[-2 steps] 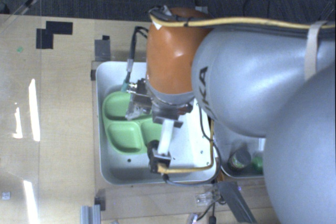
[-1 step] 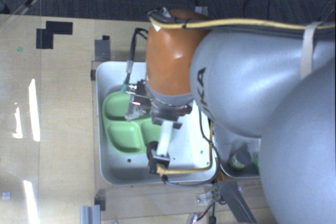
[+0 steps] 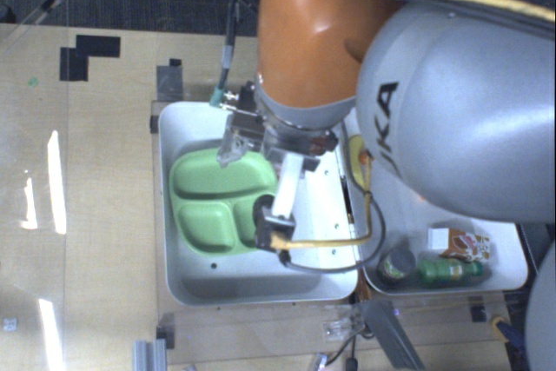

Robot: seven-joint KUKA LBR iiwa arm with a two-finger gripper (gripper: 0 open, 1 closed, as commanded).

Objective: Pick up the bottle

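The bottle (image 3: 449, 271) is green with a pale label and lies on its side along the near edge of the right bin (image 3: 519, 274). My gripper (image 3: 233, 145) hangs over the left bin (image 3: 174, 265), above the far edge of a green divided tray (image 3: 208, 204). It is well to the left of the bottle, and nothing is seen held in it. The arm's large grey and orange body covers most of the right bin.
In the right bin, a dark round can (image 3: 397, 264) sits just left of the bottle and a white and orange packet (image 3: 460, 244) lies just behind it. A yellow object (image 3: 358, 162) peeks out beside the arm at the bins' shared wall.
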